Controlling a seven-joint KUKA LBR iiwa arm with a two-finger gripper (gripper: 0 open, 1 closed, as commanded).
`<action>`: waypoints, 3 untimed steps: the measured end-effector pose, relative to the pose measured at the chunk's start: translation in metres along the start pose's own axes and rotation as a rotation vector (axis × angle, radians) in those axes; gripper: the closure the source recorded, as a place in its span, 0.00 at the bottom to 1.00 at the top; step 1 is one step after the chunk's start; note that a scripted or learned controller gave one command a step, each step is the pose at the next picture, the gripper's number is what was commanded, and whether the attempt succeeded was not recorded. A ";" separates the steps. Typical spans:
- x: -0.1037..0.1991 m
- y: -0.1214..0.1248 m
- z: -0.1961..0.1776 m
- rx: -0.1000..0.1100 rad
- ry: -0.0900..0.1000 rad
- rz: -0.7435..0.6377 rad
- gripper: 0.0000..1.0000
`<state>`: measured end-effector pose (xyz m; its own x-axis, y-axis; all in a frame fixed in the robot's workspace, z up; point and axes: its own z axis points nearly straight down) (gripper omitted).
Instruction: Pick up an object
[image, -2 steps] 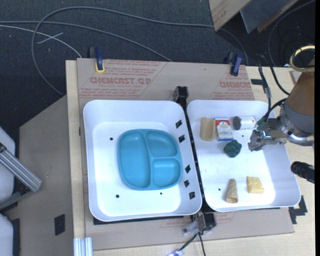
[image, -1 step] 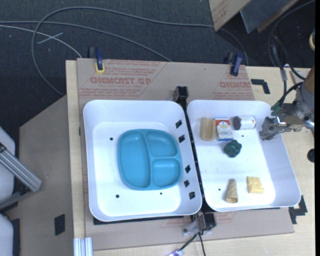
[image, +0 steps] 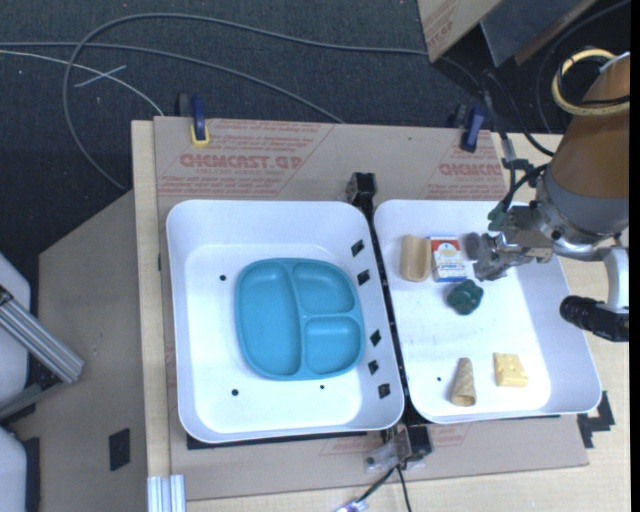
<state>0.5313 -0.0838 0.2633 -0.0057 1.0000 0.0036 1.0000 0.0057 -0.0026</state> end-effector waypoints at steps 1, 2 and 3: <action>0.061 0.004 0.004 -0.001 0.000 -0.001 1.00; 0.118 0.020 0.003 -0.004 -0.001 -0.001 1.00; 0.168 0.034 0.024 -0.002 -0.002 0.000 1.00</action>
